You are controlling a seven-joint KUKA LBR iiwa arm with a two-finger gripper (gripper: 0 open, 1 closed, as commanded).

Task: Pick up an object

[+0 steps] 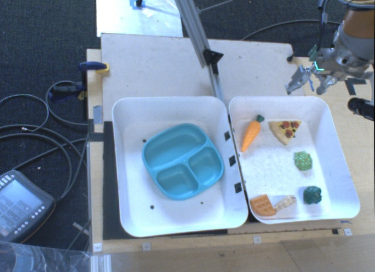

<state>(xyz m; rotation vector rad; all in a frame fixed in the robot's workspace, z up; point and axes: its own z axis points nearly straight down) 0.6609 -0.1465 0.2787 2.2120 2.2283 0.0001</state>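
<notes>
— Where is the hand (312, 81)?
— Far right, above the far rim of the right bin (337, 136), fingers spread apart, nothing between them.
— And the things to pick?
— All in that right bin: a toy carrot (251, 133) at the far left, a pizza slice (286, 130) just right of it, a light green piece (303, 160) nearer, a dark green piece (312, 194) near the right wall, a waffle (263, 206) and a pale piece (285, 203) touching it at the near edge.
— The left bin (126, 165)?
— It holds a blue divided plate (183, 160).
</notes>
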